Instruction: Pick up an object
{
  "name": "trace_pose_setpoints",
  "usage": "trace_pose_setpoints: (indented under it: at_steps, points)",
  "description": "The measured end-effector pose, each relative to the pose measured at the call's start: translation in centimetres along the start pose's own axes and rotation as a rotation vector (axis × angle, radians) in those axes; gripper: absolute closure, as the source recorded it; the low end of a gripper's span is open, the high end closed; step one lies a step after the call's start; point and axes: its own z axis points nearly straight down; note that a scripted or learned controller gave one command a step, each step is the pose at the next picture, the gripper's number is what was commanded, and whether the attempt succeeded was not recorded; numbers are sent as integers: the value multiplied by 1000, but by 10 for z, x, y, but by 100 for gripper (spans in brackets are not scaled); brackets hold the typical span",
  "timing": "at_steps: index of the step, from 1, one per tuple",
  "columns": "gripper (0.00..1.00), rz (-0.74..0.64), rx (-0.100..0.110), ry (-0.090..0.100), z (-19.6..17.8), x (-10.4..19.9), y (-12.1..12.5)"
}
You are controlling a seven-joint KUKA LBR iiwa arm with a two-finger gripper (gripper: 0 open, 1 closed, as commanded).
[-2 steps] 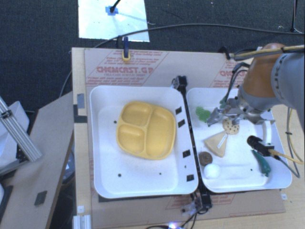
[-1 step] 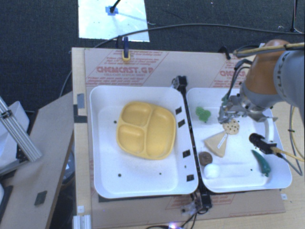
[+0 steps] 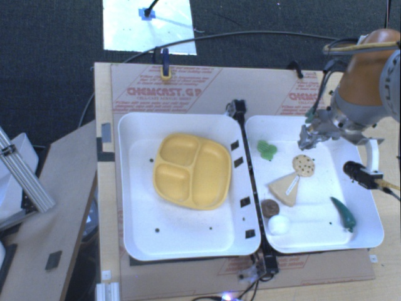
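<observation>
My gripper (image 3: 307, 141) hangs over the far part of the right bin (image 3: 369, 231), just above and behind a round tan cookie with dark dots (image 3: 304, 165). A cream wedge of cheese (image 3: 286, 189) lies just below the cookie. A small green leafy piece (image 3: 267, 149) sits to the gripper's left. Near the front left corner rest a brown round piece (image 3: 270, 207) and a white ball (image 3: 278, 224). A dark green pepper (image 3: 344, 213) lies at the front right. Nothing shows between the fingers.
The left bin (image 3: 141, 231) holds a yellow divided plate (image 3: 192, 170). A black divider with clips (image 3: 246, 174) runs between the bins. A black cylindrical part (image 3: 358, 174) on the arm's side juts over the right bin's right rim.
</observation>
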Motion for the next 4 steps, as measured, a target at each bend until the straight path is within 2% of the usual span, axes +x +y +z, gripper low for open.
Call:
trace_pose_setpoints:
  at_steps: [1,2,3,4]
  points:
    - [100,-1,2,1,-49,2,-6]
    - [100,-1,3,1,-75,2,-5]
    - [100,-6,6,4,-80,57,-18]
    - [100,-5,7,4,-63,104,-26]
